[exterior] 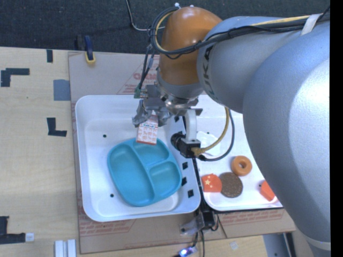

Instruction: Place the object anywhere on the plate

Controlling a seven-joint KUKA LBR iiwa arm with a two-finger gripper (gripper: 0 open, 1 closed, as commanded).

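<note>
Grey arm (278,90), frame right, nearest. Gripper (149,123): fingers clamped on small packet (147,133) above blue plate (143,173) upper edge. Advice: shift inward, lower, then release.

one fixed camera looks down at a slant from above the desk (32,143), taking in both white bins (86,143), with the arm (278,90) near, at right.

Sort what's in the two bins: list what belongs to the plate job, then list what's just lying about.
Belongs to the job:
- small printed packet, between the fingers of the gripper
- blue divided plate in the left bin

Just lying about, in the right bin:
- glazed donut
- dark brown cookie
- red round piece
- orange piece
</note>
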